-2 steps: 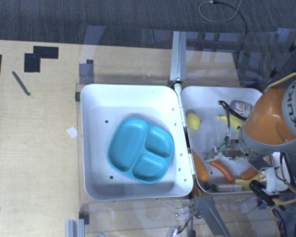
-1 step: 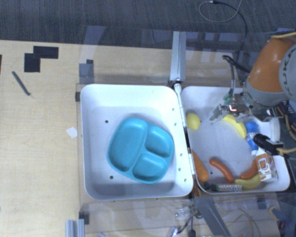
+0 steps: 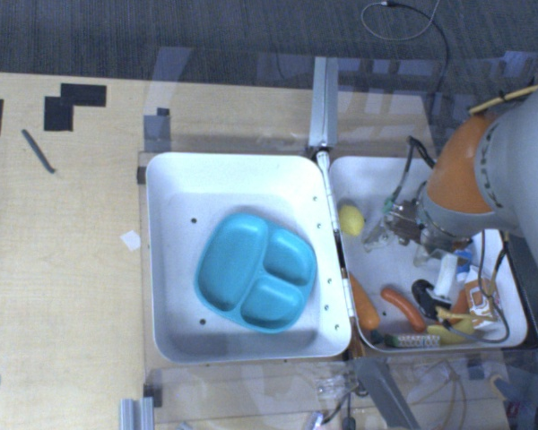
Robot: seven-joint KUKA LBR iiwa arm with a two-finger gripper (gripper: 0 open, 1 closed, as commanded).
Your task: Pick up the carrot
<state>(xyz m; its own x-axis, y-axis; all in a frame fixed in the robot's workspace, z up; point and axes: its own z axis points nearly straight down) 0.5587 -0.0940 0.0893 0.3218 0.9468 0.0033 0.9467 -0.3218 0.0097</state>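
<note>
Two shallow white bins sit side by side on the wooden surface (image 3: 63, 267). The left bin (image 3: 175, 240) holds a blue divided plate (image 3: 255, 271) with three compartments, lying roughly in the middle of the bin floor. The right bin (image 3: 377, 173) holds the loose items. The carrot (image 3: 365, 305) lies along the right bin's left wall near the front corner, orange, its length running roughly front to back, part of it hidden by the bin rim. Just beside it, toward the bin's middle, lies a red-orange sausage-shaped item (image 3: 403, 307), tilted diagonally; the two look apart, not touching. A yellow lemon-like item (image 3: 351, 219) rests against the same left wall, further back, well apart from the carrot. A cluster of small mixed objects (image 3: 457, 307) fills the front right corner; too cluttered to identify individually. The arm (image 3: 493, 168) reaches in from the right, orange band visible above the wrist. The pincer (image 3: 387, 227) is over the rear-middle part of the right bin, near the yellow item and well apart from the carrot. Pincer opening: cannot tell, detail too small and blurred. Nothing seen between its tips.
</note>
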